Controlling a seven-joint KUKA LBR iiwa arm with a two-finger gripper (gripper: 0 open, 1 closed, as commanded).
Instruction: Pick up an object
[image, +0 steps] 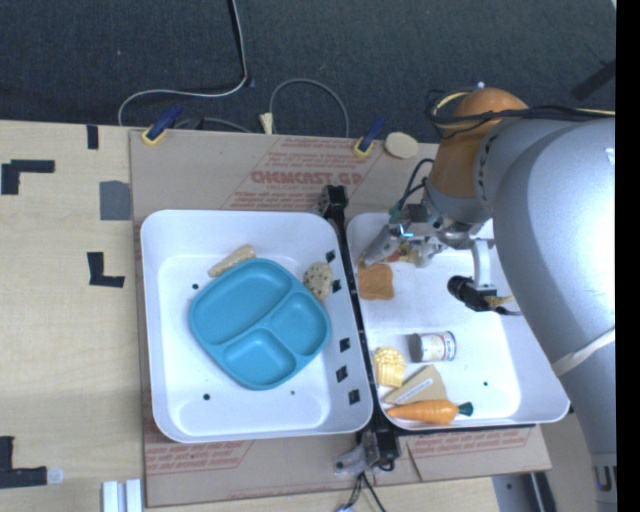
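The gripper (372, 253) hangs over the right bin (520, 385) just beyond a brown bread-like piece (376, 282); whether it is spread or pinched, I cannot tell.

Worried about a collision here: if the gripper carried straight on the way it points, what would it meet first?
The gripper slants down-left in the right-hand white bin. First in line looks to be the tan bread-like chunk just below its tip, though depth is unclear from one view.
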